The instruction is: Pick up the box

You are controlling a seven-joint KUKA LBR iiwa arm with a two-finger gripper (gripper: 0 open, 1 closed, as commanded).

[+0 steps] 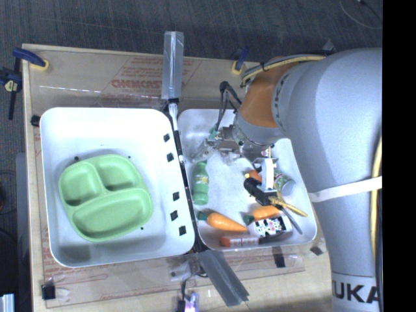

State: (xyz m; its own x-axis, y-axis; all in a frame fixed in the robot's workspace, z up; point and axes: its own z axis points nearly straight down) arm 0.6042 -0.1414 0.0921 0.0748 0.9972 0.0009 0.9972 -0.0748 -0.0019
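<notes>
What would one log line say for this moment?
arm: over right bin | box: lying in bin, near carrot | tray: in left bin

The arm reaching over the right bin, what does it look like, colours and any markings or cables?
The arm is thick, rounded and light grey, with an orange band just above the wrist. Black letters reading KUKA sit low on its body, and a pale seam line crosses the casing. Dark cables loop beside the wrist. The end effector is a small dark and metallic assembly.
</notes>
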